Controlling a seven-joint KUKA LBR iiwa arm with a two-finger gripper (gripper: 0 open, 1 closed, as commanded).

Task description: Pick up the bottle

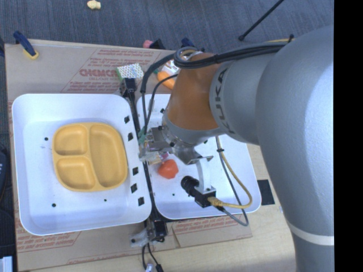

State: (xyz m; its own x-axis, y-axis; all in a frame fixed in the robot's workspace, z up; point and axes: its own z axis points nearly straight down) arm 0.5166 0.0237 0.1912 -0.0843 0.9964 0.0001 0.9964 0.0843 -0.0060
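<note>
Arm (295, 123): large smooth grey casing, rounded segments. Orange band (193, 98) above the wrist, glossy, tapering toward a grey metal flange. Dark lettering, partly readable as "KU", on the grey shell beside the band. Black cables (170, 67) loop over the top of the orange section. Yellow cable (238, 191) curves down to a black connector block (195, 192) with a yellow tip.

The arm (227, 106) hides most of the right bin (238, 205).
</note>
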